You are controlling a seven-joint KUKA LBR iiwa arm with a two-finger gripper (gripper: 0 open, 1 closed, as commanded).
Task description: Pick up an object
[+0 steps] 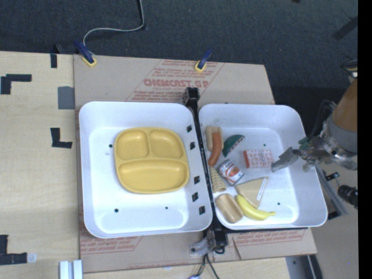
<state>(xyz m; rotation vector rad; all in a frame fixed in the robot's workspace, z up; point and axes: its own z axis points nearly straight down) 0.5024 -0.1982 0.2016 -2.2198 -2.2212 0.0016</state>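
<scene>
Objects for picking are grouped in the right bin (290, 116), mostly toward its left wall. A hot dog (215, 145) is laid along that wall, with a green piece (235, 141) just beside it on the right. A red-and-white packet (257, 158) is placed near the bin's middle. A small can (231, 171) is lying below the hot dog, touching a pale wedge (251, 187). A banana (252, 208) and a bread roll (228, 208) are set side by side at the front edge. A yellow divided plate (152, 160) is held in the left bin (93, 156). Both bins are carried on a cardboard sheet (116, 77) on the surface. The gripper (282, 159) is positioned over the right bin, right of the packet; no object is seen between the jaws, and whether they are open or closed cannot be told.
</scene>
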